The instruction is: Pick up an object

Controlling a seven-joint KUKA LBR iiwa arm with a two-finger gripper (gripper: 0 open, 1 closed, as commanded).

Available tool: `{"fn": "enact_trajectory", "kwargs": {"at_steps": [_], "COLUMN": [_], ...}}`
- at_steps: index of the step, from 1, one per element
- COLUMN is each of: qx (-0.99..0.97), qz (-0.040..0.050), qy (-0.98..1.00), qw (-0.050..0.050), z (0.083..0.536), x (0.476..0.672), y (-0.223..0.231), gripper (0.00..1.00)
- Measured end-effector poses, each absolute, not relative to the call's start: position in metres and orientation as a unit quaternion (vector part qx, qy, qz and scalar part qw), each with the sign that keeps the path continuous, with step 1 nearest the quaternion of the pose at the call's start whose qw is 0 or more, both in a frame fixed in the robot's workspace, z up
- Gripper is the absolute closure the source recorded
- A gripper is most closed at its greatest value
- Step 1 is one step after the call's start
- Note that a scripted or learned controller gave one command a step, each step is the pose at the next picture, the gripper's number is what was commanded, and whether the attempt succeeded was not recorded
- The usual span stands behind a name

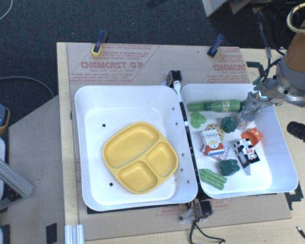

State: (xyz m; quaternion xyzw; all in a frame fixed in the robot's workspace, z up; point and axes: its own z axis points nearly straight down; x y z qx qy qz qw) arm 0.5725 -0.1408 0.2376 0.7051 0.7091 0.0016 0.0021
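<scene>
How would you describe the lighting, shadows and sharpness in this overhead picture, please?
Camera view: light is even and soft, with faint shadows under the yellow tray; both white bins look bright without hard glare; small items beside the tool are soft, so the milk carton print is unreadable.

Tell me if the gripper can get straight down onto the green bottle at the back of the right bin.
Probably yes. The gripper hangs just off the green bottle's right end, and nothing lies on top of the bottle. The bin's back wall close behind it may crowd the fingers.
</scene>
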Motion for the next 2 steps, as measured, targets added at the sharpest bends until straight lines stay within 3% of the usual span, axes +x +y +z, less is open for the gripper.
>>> {"fn": "enact_trajectory", "kwargs": {"at_steps": [2], "qx": [0.705], "qz": [0.0012], "qy": [0.709], "qw": [0.001], "z": [0.224], "x": [0.625], "y": [-0.048], "gripper": [1.00]}}
